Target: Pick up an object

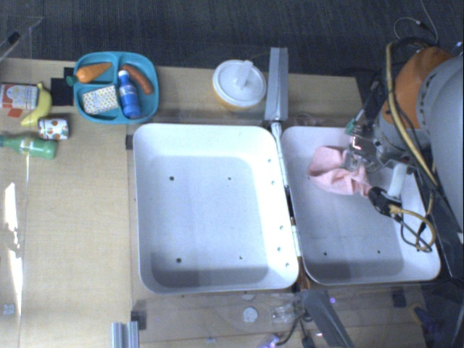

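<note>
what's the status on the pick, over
Claw down in right bin, at pink cloth, grip state unclear. Cloth on the bin floor, bunched. Nothing else near it.

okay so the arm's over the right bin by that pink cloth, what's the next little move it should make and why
Probably a short descent onto the pink cloth. The gripper sits at the cloth's right edge in the right bin, and no cloth is visibly between its fingers yet.

No legible text anywhere. Red-and-white carton (17,95) at 9 o'clock of the blue divided tray (148,75) has print, too blurred to read. Small can (53,128) at its 8 o'clock: pattern only, unreadable.
</note>
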Available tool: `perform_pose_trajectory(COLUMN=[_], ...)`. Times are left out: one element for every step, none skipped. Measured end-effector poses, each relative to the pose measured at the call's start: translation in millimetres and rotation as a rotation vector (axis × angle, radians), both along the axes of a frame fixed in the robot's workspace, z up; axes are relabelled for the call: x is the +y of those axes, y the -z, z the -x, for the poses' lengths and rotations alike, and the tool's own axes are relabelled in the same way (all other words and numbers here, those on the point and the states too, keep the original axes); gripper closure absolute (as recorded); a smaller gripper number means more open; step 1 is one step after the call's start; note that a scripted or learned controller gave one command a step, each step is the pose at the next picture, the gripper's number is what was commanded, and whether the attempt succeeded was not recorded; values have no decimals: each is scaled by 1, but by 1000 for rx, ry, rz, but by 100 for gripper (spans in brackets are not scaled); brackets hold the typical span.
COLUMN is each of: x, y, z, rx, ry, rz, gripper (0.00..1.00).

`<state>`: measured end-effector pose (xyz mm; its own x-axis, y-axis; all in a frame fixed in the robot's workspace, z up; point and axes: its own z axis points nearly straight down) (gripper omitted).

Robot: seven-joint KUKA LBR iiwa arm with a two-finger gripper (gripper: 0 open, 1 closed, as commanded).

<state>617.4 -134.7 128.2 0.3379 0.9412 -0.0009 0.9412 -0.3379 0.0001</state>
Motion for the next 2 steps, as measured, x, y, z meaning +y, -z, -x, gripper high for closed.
perform_pose_trajectory(x=[-2, 93], y=[-70, -69], z=[-52, -52], rx=[-4, -2], ry=[-282, -255], rz=[1, -1], gripper=[100, 100])
